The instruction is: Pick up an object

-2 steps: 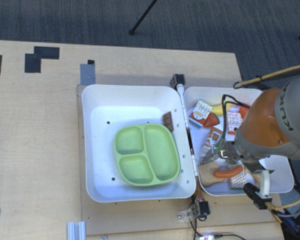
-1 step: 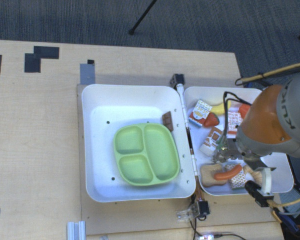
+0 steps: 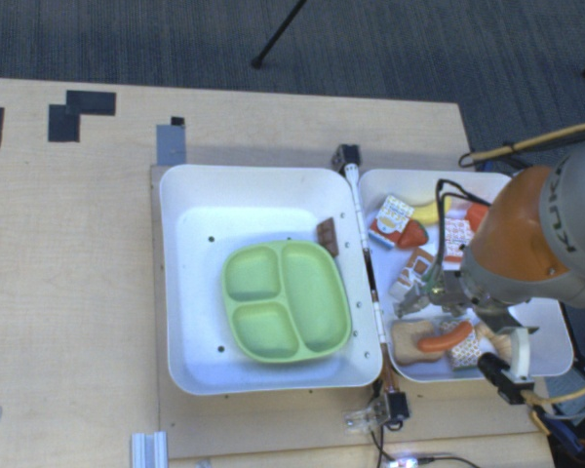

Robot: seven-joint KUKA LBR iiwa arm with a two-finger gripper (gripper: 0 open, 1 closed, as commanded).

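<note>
My gripper hangs low over the right bin, near its left wall, at the end of the grey arm with the orange band. Just below it lies a toy hot dog, a red sausage in a tan bun. Beside the gripper sits a small brown and white piece. Further back in that bin are a red and white carton, a yellow banana and a red-printed white packet. The arm hides the middle of this bin.
The left bin holds a green divided plate and a small brown block against its right wall. A black clamp sits at the back between the bins. Cables trail off the bench's front right corner.
</note>
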